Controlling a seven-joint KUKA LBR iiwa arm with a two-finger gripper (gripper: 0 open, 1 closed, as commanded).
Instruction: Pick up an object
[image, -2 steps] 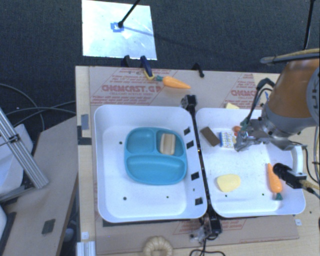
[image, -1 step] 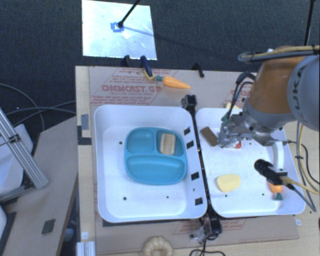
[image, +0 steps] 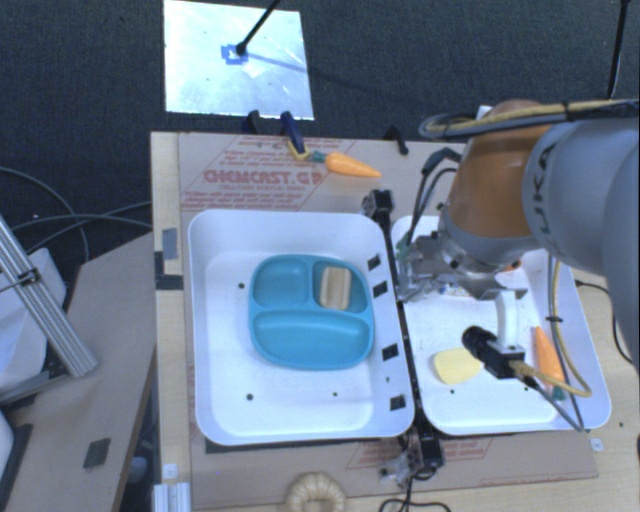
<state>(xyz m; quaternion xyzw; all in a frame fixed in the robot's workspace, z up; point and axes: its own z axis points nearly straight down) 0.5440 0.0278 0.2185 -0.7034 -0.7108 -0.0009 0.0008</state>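
Observation:
My gripper (image: 428, 283) hangs low over the left part of the right bin (image: 580, 400), close to the wall between the two bins, and the bulky grey and orange wrist covers most of it. A yellow flat piece (image: 455, 367) lies in the right bin toward the front, below and apart from the gripper. An orange stick-like thing (image: 546, 356) lies along the same bin's right side. In the left bin (image: 225, 400) a blue divided plate (image: 300, 335) holds a tan slice (image: 334, 288) in its upper right compartment.
A toy carrot (image: 350, 165) lies on the cardboard behind the bins, beside a blue clamp (image: 293, 130). A pale rope ring (image: 315, 492) sits at the bench's front edge. Black clips (image: 378, 262) line the divider between the bins.

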